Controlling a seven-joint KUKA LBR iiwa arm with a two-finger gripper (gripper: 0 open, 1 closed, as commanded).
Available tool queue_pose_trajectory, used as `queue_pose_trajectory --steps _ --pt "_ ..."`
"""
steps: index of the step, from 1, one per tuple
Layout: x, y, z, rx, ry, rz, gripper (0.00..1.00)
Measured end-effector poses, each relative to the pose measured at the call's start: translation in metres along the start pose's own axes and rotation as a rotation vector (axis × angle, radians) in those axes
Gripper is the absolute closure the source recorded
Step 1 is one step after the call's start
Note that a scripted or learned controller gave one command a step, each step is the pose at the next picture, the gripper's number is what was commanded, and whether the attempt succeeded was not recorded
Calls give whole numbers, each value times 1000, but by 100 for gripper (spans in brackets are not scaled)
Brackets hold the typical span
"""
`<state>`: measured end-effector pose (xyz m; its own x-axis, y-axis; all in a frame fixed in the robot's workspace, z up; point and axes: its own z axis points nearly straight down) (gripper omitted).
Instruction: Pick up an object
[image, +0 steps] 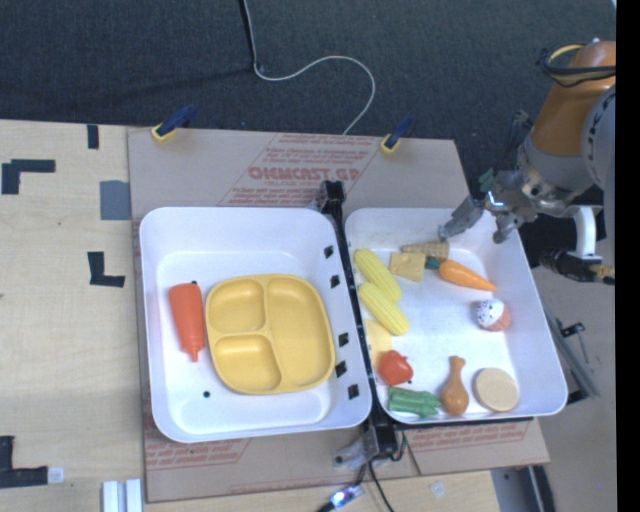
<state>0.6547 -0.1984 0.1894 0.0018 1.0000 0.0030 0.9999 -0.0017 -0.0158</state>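
Green pepper (413, 402) is seen far below the carrot (466, 274), judged light, stiff, slippery and best taken across its middle, just beside which the gripper (478, 215) is held with fingers spread, nothing between them.

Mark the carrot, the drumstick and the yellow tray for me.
carrot (463, 274): camera view, middle of its orange body.
drumstick (455, 388): camera view, its brown meaty end.
yellow tray (268, 333): camera view, the ridge where its three compartments meet.
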Motion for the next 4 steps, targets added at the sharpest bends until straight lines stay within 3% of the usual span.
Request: queue_pose_trajectory --steps 1,2,3,4 --pt "0 3 -9 -14 -3 -3 0" --pt "3 2 56 -9 -3 -5 0" --pt "5 5 105 -19 -1 -3 0" --pt "6 7 90 -24 -4 -7 100"
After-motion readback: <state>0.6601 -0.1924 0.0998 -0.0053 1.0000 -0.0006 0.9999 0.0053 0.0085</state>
